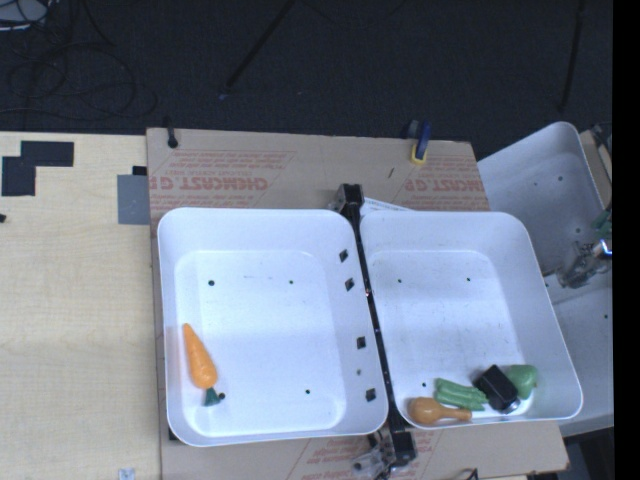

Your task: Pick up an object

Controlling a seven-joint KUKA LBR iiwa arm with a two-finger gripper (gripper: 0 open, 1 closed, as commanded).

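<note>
In the left bin [250, 230], a carrot [198, 358] lies near its front-left corner

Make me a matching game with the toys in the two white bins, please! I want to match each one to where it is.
Things:
1. toy carrot
2. black block
3. orange pear-shaped toy

Places:
A. right bin, lying over the green toys
B. left bin, near its front left corner
C. right bin, against the front wall, left of the green toys

Pairs: 1-B, 2-A, 3-C
</note>
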